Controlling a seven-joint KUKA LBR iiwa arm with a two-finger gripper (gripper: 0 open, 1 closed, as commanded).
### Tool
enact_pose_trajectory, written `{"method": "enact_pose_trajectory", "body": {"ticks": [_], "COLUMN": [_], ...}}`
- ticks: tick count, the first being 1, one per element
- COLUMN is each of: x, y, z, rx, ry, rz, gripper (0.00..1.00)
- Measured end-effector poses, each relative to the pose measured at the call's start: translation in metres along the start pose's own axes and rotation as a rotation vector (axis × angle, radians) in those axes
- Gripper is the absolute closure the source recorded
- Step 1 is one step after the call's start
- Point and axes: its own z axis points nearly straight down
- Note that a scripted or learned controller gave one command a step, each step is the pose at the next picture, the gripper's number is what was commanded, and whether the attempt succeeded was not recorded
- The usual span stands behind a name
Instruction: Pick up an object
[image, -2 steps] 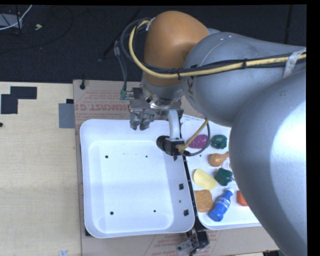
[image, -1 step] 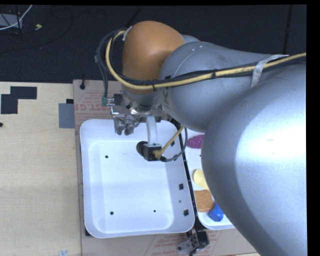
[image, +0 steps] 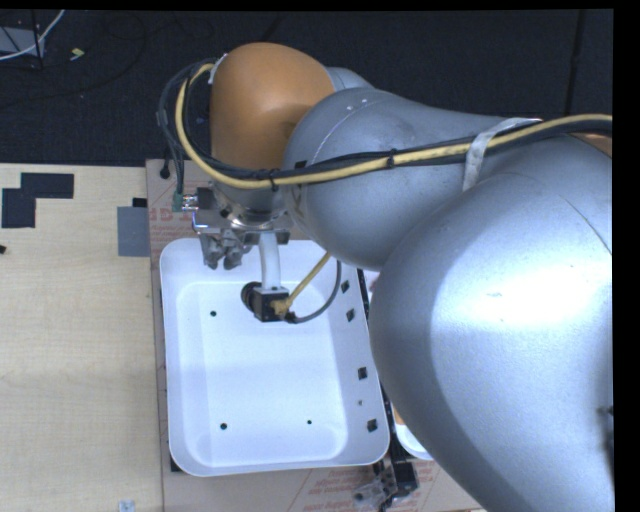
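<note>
My gripper (image: 225, 250) hangs under the orange wrist band, over the far left corner of the left white bin (image: 190, 400), close to the bin's back rim. The bin's floor shows plain white with three small dark dots (image: 223, 426) on it. The arm's grey body hides most of the right bin (image: 412, 442), leaving a pale sliver of it at the bottom.
Pale wooden bench (image: 70, 350) lies left of the bins, with black patches (image: 35, 195) and a grey patch (image: 131, 230) on it. Small black clips (image: 362, 374) line the left bin's right rim. The arm's bulk fills the right half of the view.
</note>
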Motion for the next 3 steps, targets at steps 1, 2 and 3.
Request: {"method": "enact_pose_trajectory", "body": {"ticks": [1,2,3], "x": [-0.001,-0.001,0.000], "y": [-0.078,-0.035,-0.027], "z": [-0.027,-0.198,-0.230], "rx": [0.005,-0.019,-0.003], "ry": [-0.001,0.006,0.000], "rz": [0.000,-0.001,-0.003], "gripper": [1.00,1.00,1.00]}}
